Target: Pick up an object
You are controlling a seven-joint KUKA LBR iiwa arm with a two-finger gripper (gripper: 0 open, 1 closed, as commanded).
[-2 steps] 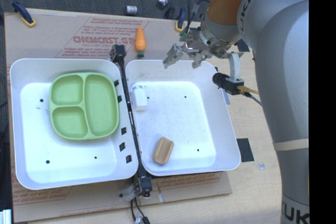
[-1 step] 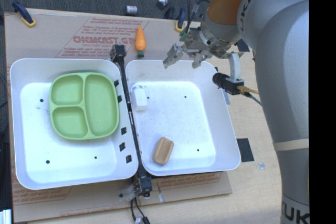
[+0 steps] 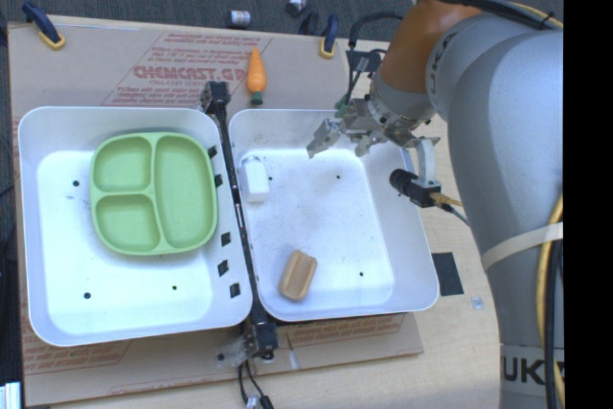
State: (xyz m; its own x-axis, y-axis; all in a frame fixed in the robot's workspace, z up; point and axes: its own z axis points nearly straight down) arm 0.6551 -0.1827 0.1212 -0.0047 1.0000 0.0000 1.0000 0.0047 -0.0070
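A tan, bread-like block (image 3: 298,275) lies near the front of the right bin (image 3: 383,244). A small white block (image 3: 255,178) rests against that bin's left wall. My gripper (image 3: 340,143) hovers over the far edge of the right bin, well away from both objects. Its fingers are spread open with nothing between them.
A green divided plate (image 3: 153,193) fills much of the left bin (image 3: 48,283). An orange carrot-shaped toy (image 3: 256,72) lies on the cardboard behind the bins. Blue clamps (image 3: 329,34) hold the cardboard's far edge. The arm's grey body (image 3: 498,139) covers the right side.
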